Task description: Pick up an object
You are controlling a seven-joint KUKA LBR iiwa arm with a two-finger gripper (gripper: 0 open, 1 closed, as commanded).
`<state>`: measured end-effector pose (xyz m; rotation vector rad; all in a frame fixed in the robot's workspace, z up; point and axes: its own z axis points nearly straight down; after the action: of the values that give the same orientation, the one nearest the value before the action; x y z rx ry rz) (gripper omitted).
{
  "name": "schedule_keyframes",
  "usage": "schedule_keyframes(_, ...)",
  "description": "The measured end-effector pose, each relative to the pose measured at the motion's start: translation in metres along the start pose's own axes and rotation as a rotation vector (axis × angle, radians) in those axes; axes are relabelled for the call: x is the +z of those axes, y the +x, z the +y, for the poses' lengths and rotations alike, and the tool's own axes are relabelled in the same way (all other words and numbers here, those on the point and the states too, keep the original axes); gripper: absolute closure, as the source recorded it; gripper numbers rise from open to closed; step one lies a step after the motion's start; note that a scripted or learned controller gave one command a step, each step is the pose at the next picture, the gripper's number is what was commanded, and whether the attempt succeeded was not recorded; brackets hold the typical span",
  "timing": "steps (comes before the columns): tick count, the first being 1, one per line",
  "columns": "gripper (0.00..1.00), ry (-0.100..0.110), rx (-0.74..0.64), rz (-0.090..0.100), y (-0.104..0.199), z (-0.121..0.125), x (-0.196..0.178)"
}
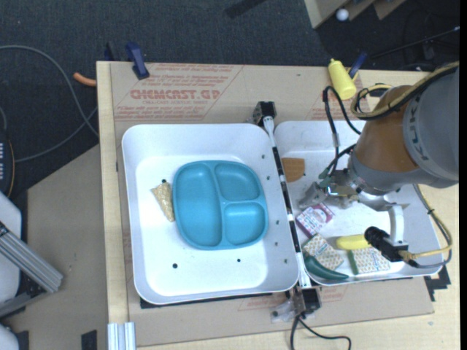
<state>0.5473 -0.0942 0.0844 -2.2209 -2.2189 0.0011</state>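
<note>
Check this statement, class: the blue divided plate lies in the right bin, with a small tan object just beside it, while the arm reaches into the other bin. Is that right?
Not quite. The camera view shows the blue divided plate in the left bin, not the right bin. The rest holds: the small tan object lies just beside the plate, and the arm reaches into the other bin.

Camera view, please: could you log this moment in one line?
arm over right bin | gripper low above packets | blue plate in left bin

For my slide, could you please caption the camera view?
Arm's hand low in the right bin; blue plate in the left bin.
</note>
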Motion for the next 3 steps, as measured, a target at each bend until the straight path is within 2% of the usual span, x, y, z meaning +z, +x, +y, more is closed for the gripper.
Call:
schedule_keyframes(1, 0.00, -0.003, -0.001, -0.002, -0.020, 0.064, -0.001)
schedule_keyframes(2, 0.00, 0.000, 0.000, 0.000, -0.008, 0.017, -0.002)
schedule_keyframes(3, 0.00, -0.001, 0.000, 0.000, 0.001, -0.006, 0.000)
